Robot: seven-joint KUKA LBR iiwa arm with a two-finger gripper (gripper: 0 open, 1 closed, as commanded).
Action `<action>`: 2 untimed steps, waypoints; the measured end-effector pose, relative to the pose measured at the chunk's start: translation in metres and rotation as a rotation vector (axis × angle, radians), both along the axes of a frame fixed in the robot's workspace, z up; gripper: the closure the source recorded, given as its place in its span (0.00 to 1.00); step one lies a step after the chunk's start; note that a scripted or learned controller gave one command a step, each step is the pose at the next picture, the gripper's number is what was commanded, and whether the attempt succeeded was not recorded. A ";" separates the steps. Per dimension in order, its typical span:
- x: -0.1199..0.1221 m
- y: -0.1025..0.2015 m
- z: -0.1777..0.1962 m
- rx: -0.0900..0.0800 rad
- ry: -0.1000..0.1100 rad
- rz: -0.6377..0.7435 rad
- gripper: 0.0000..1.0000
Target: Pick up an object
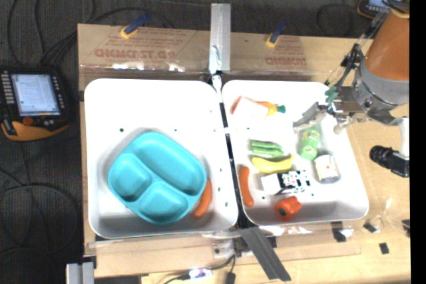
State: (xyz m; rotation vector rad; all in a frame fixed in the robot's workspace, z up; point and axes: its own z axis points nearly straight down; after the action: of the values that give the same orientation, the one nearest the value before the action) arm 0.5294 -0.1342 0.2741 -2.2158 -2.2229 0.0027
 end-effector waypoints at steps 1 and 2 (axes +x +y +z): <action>0.021 -0.041 -0.064 -0.001 -0.001 0.072 0.00; 0.052 -0.083 -0.172 0.006 -0.002 0.212 0.00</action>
State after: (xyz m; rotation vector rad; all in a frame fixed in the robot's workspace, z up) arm 0.5815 -0.2168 0.1021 -1.9662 -2.4425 -0.0059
